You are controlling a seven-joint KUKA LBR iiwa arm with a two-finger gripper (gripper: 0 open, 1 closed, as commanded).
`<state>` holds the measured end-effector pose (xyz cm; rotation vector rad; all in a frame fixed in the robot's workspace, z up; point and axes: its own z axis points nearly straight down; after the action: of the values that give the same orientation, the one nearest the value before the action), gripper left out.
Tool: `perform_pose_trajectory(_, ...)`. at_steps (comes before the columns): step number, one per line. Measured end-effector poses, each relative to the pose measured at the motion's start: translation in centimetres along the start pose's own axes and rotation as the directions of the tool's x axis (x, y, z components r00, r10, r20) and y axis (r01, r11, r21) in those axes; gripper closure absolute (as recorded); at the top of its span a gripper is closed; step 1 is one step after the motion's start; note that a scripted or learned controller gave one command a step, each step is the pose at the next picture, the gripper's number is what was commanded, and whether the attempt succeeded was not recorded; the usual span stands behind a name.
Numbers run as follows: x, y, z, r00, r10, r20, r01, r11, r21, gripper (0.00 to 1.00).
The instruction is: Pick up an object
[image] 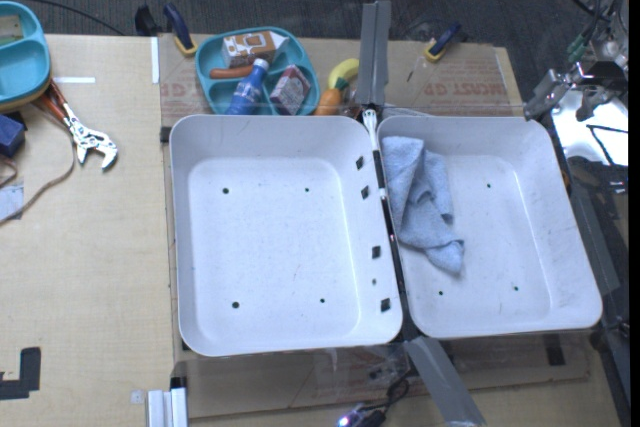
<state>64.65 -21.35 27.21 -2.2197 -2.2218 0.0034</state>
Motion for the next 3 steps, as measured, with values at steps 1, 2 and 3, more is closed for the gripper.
perform_pose_trajectory(1, 7.3, -2.1, 8.3, 0.992, -0.129, 0.000, 0.129, 0.992, 0.001, 0.00)
perform_pose_trajectory(2, 8.7, -7.7, 18.0, 0.967, -0.255, 0.000, 0.255, 0.967, -0.003, 0.00)
perform_pose_trajectory(3, 5.4, -3.4, 17.9, 0.879, -0.476, 0.003, 0.476, 0.879, -0.005, 0.00)
